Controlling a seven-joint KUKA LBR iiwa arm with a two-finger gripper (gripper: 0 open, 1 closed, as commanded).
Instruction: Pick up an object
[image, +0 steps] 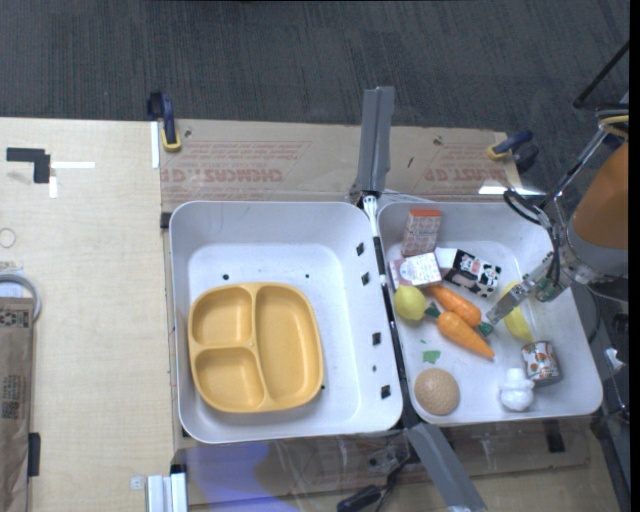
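The right bin holds a jumble of small things. Two orange carrots lie side by side in the middle, with a yellow lemon just left of them. My gripper reaches down and to the left from the arm at the right edge. Its tip hangs by the right ends of the carrots, over a small yellow fruit that it partly covers. I see nothing lifted off the bin floor.
Other items in the right bin: an orange carton, a white and pink pack, a black and white cow-print pack, a brown round item, a white lump, a small can. The left bin bears a yellow divided plate.
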